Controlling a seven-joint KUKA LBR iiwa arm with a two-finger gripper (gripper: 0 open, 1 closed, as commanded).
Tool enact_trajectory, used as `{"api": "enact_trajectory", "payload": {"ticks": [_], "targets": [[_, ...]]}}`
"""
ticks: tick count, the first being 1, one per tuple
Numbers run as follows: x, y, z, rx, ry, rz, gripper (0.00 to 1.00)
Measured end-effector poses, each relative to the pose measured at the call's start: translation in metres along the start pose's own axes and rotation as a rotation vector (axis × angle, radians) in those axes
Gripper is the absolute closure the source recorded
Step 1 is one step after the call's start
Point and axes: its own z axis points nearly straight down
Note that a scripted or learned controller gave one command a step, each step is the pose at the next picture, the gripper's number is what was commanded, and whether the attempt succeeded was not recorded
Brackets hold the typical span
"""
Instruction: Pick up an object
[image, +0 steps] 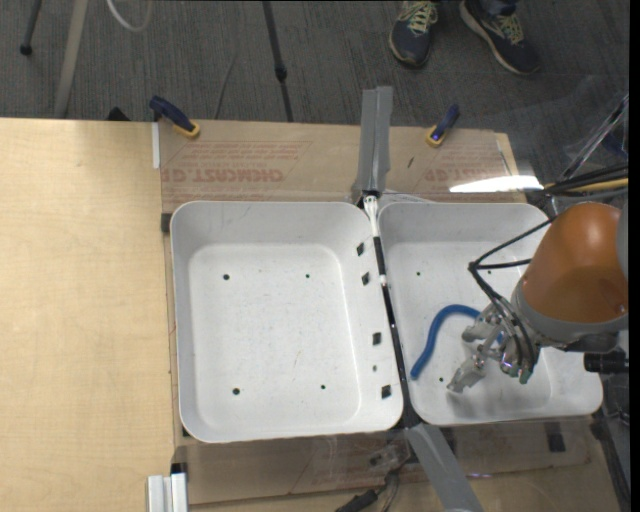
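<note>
Pincer (468, 375), grip state unclear, sits low in right bin (420, 245) beside one blue curved strip (437, 335).

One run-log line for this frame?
tool: low in right bin | blue curved object: on bin floor, beside tool, ungrasped | left bin

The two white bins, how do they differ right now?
The left bin has just small dark spots on its floor, while the right bin holds a curved blue piece. The gripper hangs over the right bin, beside the blue piece; the left bin has no arm above it. The left bin's full outline shows, while the arm covers part of the right bin. Both are shallow, white and round-cornered.
</note>
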Motion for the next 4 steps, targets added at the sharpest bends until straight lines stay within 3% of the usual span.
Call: {"api": "enact_trajectory", "payload": {"ticks": [1, 2, 3, 4], "targets": [[-0.096, -0.035, -0.001, 0.000, -0.004, -0.076, 0.00], [-0.010, 0.022, 0.000, 0.000, 0.000, -0.078, 0.00], [-0.128, 0.032, -0.001, -0.001, -0.005, -0.138, 0.00], [-0.144, -0.035, -0.110, 0.000, -0.006, -0.213, 0.00]]}}
